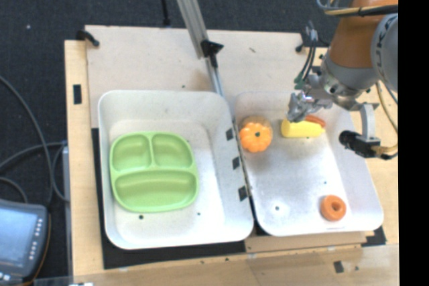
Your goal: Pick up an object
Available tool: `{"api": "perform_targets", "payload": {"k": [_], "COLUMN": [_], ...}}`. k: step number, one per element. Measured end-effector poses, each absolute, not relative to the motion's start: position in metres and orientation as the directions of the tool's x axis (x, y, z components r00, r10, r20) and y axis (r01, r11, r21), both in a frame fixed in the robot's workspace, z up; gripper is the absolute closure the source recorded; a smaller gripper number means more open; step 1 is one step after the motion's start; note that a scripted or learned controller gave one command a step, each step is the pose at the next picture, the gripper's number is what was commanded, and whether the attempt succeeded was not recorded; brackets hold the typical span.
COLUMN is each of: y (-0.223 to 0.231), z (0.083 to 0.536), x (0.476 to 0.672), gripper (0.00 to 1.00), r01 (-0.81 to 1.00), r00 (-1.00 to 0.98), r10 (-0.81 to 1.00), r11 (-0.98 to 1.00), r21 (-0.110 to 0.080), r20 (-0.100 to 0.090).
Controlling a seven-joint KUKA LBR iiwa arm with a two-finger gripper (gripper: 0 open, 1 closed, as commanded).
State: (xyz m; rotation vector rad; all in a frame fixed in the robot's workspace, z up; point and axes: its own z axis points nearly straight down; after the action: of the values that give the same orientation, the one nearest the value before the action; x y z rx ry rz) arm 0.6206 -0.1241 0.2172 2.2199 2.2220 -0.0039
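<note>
Two shallow white bins sit side by side on a pale board bench (154,57), both of matte plastic with rounded corners and faint dark speckling. The left bin (214,211) holds a lime-green divided tray (153,171), smooth and glossy, with two small compartments above one long compartment. The right bin (362,204) holds three items. A small orange pumpkin (255,136), ribbed and rounded, lies against the bin's left wall near the top. A yellow block-shaped object (301,129) lies near the top centre, with a thin orange-red piece touching its upper right edge. An orange ring-shaped object (333,207), doughnut-like with a dark centre hole, rests near the lower right corner, well apart from the others. No legible brand, label or writing appears on any item. A ribbed aluminium rail (186,0) slants across the bench top.

The gripper (299,106), of grey metal below the arm's orange band, hangs directly over the yellow block, at or just above its upper left end. Whether it is spread or closed cannot be told, and no object is visibly held.
</note>
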Motion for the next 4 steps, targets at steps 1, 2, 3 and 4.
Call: {"api": "perform_targets", "payload": {"k": [1, 2, 3, 4], "y": [-0.114, -0.114, -0.115, -0.071], "z": [0.203, 0.204, 0.215, 0.21], "x": [0.625, 0.625, 0.626, 0.634], "gripper": [1.0, 0.0, 1.0, 1.0], "r01": [1.0, 1.0, 1.0, 1.0], "r00": [-0.002, -0.001, 0.0, -0.005], "r10": [1.0, 1.0, 1.0, 1.0], "r11": [0.002, 0.001, 0.0, 0.005], "r21": [-0.002, 0.0, 0.003, 0.0], "r20": [-0.002, -0.001, -0.001, 0.0]}}
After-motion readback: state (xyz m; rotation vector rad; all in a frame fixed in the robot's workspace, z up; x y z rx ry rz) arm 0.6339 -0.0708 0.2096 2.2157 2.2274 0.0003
